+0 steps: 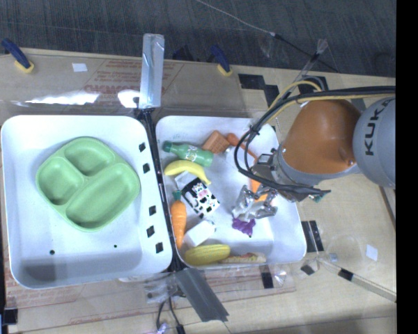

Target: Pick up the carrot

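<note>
- The arm's orange band (319, 138) and grey wrist are covering much of the right bin's (287, 235) upper right part; whatever is lying beneath them is not showing.
- Gripper (254, 206) is hanging low over the middle of the right bin, metal parts glinting; cannot tell whether it is spread or closed, nor whether anything is in it.
- A small purple item (244, 225) is sitting just below the gripper, and an orange scrap is showing against the metal; both too small to identify.
- Carrot (178, 218) is lying in the right bin hard against its left wall, well apart from the gripper.
- Its long axis is running roughly up-down in the view, leafy green end toward the top, narrower end toward the bottom.
- Carrot's lower end is disappearing behind a white block (200, 234); a black-and-white patterned item (201, 197) is sitting just beside it to the right.
- Banana (186, 170) is lying just above the carrot; green bottle (188, 152) above that.
- Left bin (28, 256) is holding a green divided plate (88, 181).
</note>
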`<state>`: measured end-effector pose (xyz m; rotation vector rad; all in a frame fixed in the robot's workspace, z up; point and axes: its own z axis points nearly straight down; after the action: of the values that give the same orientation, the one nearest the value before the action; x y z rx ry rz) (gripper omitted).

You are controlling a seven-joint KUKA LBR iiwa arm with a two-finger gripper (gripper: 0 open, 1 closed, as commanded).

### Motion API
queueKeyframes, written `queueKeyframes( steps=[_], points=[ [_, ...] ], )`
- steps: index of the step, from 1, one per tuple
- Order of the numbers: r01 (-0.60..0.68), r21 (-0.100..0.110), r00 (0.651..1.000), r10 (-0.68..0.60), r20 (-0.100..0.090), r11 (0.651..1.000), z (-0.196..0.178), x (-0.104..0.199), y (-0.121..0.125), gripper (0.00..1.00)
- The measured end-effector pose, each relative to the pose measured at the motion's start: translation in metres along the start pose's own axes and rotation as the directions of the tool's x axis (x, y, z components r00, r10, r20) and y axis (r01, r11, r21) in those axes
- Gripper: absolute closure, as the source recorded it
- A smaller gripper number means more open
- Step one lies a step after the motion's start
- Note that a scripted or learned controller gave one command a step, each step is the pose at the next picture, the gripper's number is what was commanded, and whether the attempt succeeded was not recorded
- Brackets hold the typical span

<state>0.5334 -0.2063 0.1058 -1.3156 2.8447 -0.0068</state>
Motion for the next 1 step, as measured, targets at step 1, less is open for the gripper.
queueKeyframes(
  steps=[1],
  points=[
    [0.001,0.0,1.0,-0.001,0.0,1.0,0.0003,0.0001,0.0002,0.0]
  ],
)
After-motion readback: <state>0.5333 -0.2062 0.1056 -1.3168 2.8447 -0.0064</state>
